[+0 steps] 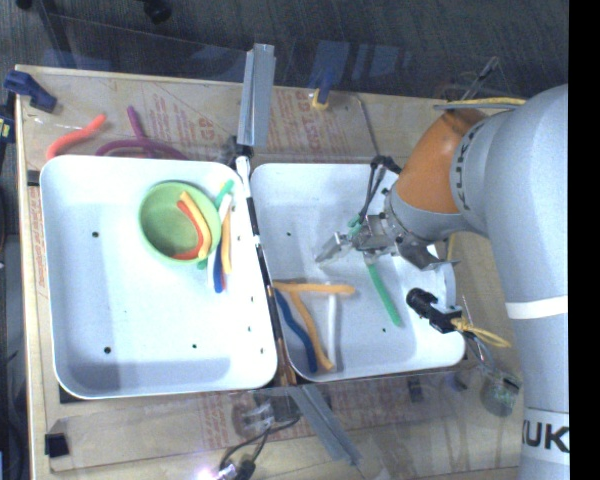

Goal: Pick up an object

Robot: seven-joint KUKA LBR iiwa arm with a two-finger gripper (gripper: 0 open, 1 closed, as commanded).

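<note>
Over the right-hand shallow white bin (280, 228), toward the bench's right edge, the grey arm with the orange band (450, 183) hung with its tool (352, 242) low above the bin floor, and from the slanted overhead view I could not tell how the tool was set. Nothing was seen in its grasp. Nearest to it lay a long green plastic stick (384, 292), running down toward the bin's front-right corner; a yellow-orange curved strip (315, 290) and a blue curved strip (292, 326) lay together near the bin's front-left corner, well apart from the tool. In the left white bin (80, 298) sat a round green bowl (170, 226) with red, yellow and blue strips draped on its right rim. As a judgement, a grasp from here could slip: the green stick was thin and lay flat on the floor, so the tool might close above it or push it aside, and the bin's right wall was close. Faint red printing showed on the bench (180, 118) near its back edge but was too blurred to read; white letters "KU" (540, 434) showed on the arm's base, cut off.
</note>
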